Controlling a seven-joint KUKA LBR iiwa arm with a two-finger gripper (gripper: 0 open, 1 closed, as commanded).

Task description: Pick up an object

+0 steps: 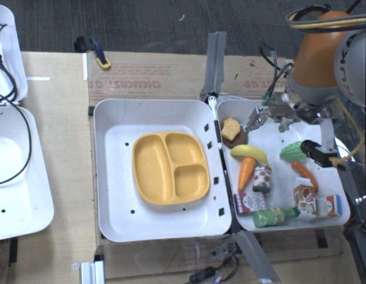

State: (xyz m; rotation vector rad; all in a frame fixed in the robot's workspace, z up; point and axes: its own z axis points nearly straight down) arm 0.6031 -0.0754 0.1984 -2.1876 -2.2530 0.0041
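The right bin (pixel 343 215) holds several toy foods. A bread piece (pixel 231 129) lies at its far left, with a yellow banana (pixel 249 152) and an orange carrot (pixel 246 172) below it. Beside the carrot stands a small can (pixel 262 180). A red carton (pixel 249 202) and a green bottle (pixel 275 216) lie near the front. To the right are a green vegetable (pixel 292 151), a second carrot (pixel 304 173) and two cartons (pixel 316 204). My gripper (pixel 283 119) hangs over the far part of this bin, above bare floor between the bread and the green vegetable, under the orange-banded wrist (pixel 316 52).
The left bin (pixel 112 158) bears a yellow divided plate (pixel 170 167). A metal post (pixel 215 64) rises between the bins at the back. Cables loop around the wrist. White equipment with black cables (pixel 11 152) stands at the far left.
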